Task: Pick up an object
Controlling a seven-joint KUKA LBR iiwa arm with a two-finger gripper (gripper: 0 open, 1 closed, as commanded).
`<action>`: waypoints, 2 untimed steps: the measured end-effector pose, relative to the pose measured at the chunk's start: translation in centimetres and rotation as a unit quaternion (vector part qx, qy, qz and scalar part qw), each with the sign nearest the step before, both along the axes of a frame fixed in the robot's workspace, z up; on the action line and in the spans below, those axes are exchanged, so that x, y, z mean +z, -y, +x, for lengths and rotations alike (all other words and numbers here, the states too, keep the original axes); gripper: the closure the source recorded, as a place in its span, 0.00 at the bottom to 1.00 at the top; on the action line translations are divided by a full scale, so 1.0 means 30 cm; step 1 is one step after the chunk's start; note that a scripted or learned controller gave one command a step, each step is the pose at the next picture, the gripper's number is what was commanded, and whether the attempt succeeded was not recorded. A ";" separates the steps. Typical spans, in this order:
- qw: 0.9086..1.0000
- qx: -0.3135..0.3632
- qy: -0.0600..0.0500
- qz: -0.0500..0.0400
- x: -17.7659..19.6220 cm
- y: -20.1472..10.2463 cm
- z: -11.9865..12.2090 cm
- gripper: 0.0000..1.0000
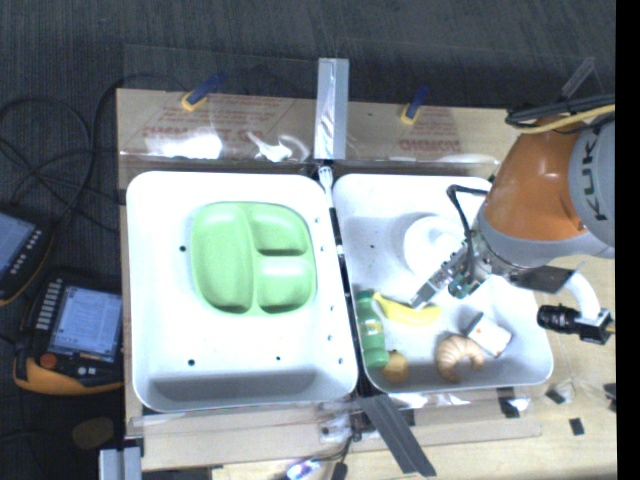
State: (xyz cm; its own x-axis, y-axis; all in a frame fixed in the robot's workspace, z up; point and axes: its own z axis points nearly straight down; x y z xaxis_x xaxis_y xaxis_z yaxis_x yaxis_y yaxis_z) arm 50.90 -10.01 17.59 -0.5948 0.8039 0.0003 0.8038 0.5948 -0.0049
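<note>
Partial white lettering "KU" on arm's grey housing (592, 183), at right edge. No other legible text.

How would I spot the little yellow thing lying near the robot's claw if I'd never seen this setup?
Start at the right-hand white bin, where the grey and orange arm reaches in. Just below the gripper, toward the bin's middle, lies a small curved banana. It is the only bright yellow item there, set between the green bottle on its left and the tan croissant-like piece lower right.
</note>
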 end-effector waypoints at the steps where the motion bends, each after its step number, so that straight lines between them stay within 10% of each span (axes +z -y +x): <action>1: 0.969 -0.249 0.000 -0.002 0.105 -0.206 0.073 1.00; 2: 0.968 -0.249 0.000 -0.002 0.106 -0.204 0.073 0.00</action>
